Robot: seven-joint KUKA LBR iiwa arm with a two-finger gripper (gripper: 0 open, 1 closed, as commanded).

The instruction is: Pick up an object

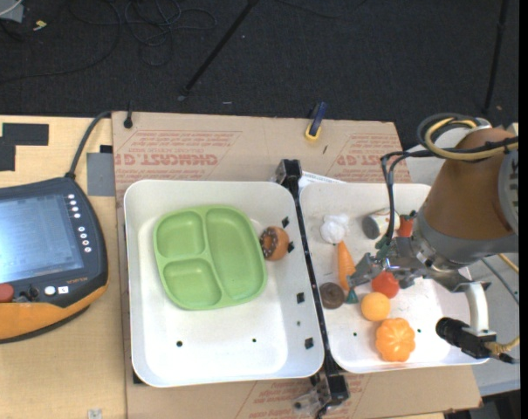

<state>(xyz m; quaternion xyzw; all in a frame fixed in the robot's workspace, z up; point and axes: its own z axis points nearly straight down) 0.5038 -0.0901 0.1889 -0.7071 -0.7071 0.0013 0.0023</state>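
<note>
Grey metal fingers of my two-finger gripper (381, 269) sit low in the right shallow white bin (438, 356), right above a small red round toy fruit (385, 284); whether my jaws are wide or narrow I cannot tell, the wrist and clutter hide the gap, and I can't confirm anything is between them. I judge the red fruit is the likely pick target since it lies directly under the tips. Just beside it: a yellow-orange ball-shaped fruit (375, 306) below, an orange carrot-shaped piece (344, 258) to the left, a brown round disc (332, 296) near the divider, a ribbed orange pumpkin-like toy (395, 340) toward the front edge. Tight crowding, so a neighbour could get nudged or pinched along. Farther back sit a white lumpy object (333, 230) and a grey oval piece (371, 226). Left shallow white bin (159, 339) holds a light green plastic three-compartment tray (209, 257), lying flat, with a brown-orange round toy (275, 243) touching its right edge. Well apart on the bench's left is an orange-backed teach pendant with a grey screen (37, 251).
</note>
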